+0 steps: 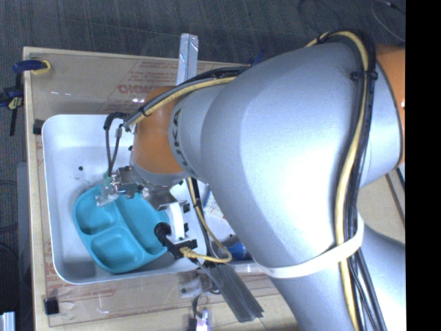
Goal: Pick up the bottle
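Note:
My gripper (110, 190) hangs low in the left white bin (56, 178), right at the upper left corner of a teal divided tray (120, 234) that lies in the bin's front half. The grey arm (289, 164) with its orange band (155, 150) covers the right part of this bin and nearly all of the other bin. A small blue thing (238, 249) peeks out under the arm near the bin's front right. I cannot make out what it is.
Bare white bin floor (76, 147) lies behind and left of the tray. A blue clamp (31, 66) grips the bench's far left corner. A metal post (188, 55) stands at the bench's back edge.

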Available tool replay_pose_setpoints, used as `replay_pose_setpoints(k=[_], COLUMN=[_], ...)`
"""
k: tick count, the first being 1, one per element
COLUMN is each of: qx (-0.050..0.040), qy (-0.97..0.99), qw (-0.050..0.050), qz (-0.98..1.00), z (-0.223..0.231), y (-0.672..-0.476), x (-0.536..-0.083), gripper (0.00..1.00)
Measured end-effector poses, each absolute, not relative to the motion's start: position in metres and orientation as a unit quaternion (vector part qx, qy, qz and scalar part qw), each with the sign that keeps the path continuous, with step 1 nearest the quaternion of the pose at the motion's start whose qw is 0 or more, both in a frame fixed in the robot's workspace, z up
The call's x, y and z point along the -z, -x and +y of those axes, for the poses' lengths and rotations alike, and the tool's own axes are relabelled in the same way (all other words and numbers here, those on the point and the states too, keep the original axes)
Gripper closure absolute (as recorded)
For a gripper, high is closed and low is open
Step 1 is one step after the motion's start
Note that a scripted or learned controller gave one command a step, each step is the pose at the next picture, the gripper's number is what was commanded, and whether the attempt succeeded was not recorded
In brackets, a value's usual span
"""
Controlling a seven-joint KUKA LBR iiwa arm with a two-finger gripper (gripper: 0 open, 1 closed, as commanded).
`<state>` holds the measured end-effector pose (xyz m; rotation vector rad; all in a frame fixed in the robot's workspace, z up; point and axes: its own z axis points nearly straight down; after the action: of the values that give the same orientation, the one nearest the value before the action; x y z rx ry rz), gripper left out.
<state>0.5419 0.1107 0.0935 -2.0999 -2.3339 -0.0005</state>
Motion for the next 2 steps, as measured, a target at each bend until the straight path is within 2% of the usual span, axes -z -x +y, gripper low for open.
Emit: replay_pose_setpoints(k=[1,2], qx=[-0.0035,0.0172], qy=[0.720,0.832], qw=[0.002,-0.012], qz=[-0.694,-0.554], z=[0.162,0.209], y=[-0.580,-0.490], x=[-0.172,-0.103], gripper=[0.00,0.00])
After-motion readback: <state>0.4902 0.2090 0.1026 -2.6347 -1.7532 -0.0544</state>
